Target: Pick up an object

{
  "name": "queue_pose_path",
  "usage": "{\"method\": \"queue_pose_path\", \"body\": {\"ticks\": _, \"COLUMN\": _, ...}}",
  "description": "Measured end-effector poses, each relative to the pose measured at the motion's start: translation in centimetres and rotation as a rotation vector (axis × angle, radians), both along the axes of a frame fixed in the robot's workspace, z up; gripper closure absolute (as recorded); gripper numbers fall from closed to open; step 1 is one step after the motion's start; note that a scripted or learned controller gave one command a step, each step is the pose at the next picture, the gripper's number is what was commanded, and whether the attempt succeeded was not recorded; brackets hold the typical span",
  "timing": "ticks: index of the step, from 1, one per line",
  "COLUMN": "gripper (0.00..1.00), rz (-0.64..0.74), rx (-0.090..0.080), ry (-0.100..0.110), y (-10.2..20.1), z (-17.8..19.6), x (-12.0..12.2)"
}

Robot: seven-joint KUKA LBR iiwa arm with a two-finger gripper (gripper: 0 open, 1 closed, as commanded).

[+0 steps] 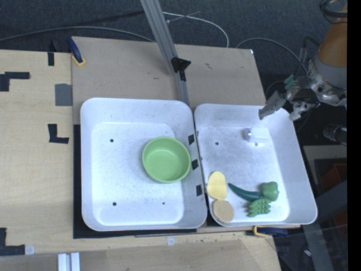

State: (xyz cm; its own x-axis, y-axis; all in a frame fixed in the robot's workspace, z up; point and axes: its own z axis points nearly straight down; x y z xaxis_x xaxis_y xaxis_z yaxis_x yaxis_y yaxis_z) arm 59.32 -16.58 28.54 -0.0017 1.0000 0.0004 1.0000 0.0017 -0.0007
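Well apart: tool [280, 107], toy vegetables [260, 198].

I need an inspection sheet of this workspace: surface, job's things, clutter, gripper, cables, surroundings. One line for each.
Surface: wooden bench with two white bins, left bin and right bin, side by side.
Job's things: green bowl in left bin; yellow piece, tan disc, dark green vegetable and light green bunch at right bin's near edge.
Clutter: black tape marks on bench.
Gripper: gripper over right bin's far right corner, apart from the objects.
Cables: white cable behind bench.
Surroundings: grey pole slanting over bench.
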Motion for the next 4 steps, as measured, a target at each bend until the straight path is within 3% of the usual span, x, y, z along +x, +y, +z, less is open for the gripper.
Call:
{"method": "queue_pose_path", "body": {"ticks": 1, "gripper": 0.0, "rz": 0.001, "rx": -0.001, "ry": 0.0, "y": 0.0, "z": 0.0, "x": 0.0}}
{"method": "queue_pose_path", "body": {"ticks": 3, "gripper": 0.0, "rz": 0.0, "rx": 0.0, "ry": 0.007, "y": -0.4, "z": -12.5, "x": 0.8}}
{"method": "queue_pose_path", "body": {"ticks": 4, "gripper": 0.0, "rz": 0.0, "rx": 0.0, "ry": 0.006, "y": 0.0, "z": -17.0, "x": 0.4}}
